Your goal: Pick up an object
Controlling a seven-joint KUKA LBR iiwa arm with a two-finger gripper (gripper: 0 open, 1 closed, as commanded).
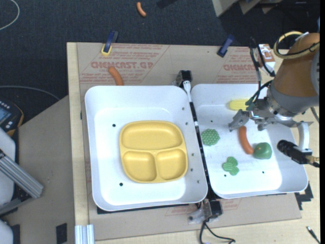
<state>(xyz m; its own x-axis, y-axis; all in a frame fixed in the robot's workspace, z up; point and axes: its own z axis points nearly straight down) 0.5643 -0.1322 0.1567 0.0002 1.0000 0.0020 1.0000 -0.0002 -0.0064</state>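
The right bin [284, 179] holds several toy foods. An orange sausage [246, 140] lies near its middle, with a green pepper-like piece [262, 150] just right of it. A green broccoli piece [231, 165] sits toward the front, a round green bumpy piece [209, 136] on the left and a yellow piece [236, 104] at the back. My gripper [250, 123] hangs over the sausage's upper end, open, its fingers [236, 121] spread to either side. Nothing is between them.
The left bin [101, 111] holds a yellow divided plate [153, 150]. An orange sausage [116, 75] lies on the bench behind that bin, and another [141, 8] lies on the dark floor. Clamps stand at the bench's back edge and between the bins.
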